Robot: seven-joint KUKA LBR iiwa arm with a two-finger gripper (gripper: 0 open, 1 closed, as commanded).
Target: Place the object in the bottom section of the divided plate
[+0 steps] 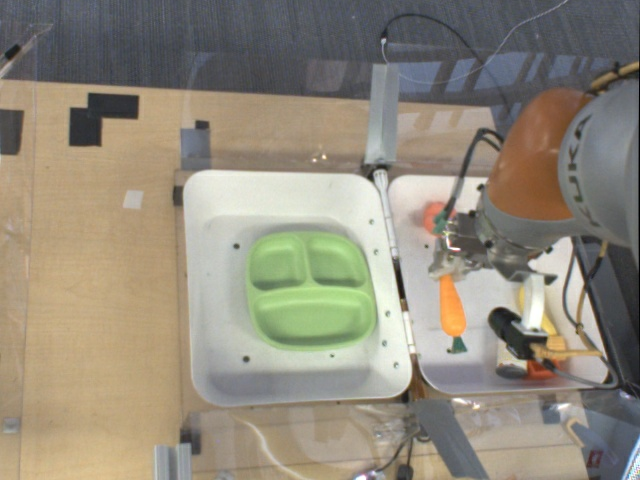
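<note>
A green divided plate (310, 290) lies in the middle of the left bin (215, 268), with two small sections at the far side and one long section at the near side. All of its sections hold nothing. An orange carrot (453, 311) with a dark green stub lies in the right bin (470, 373), pointing toward the near edge. My gripper (446, 264) hangs just over the carrot's far end, low in that bin. A red object (432, 215) lies just beyond the gripper, partly hidden by it.
A small red-orange item (541, 371) and a pale one (511, 370) lie at the near right of the right bin. A metal divider rail (393, 258) runs between the bins. The grey and orange arm (560, 168) covers the right bin's far right.
</note>
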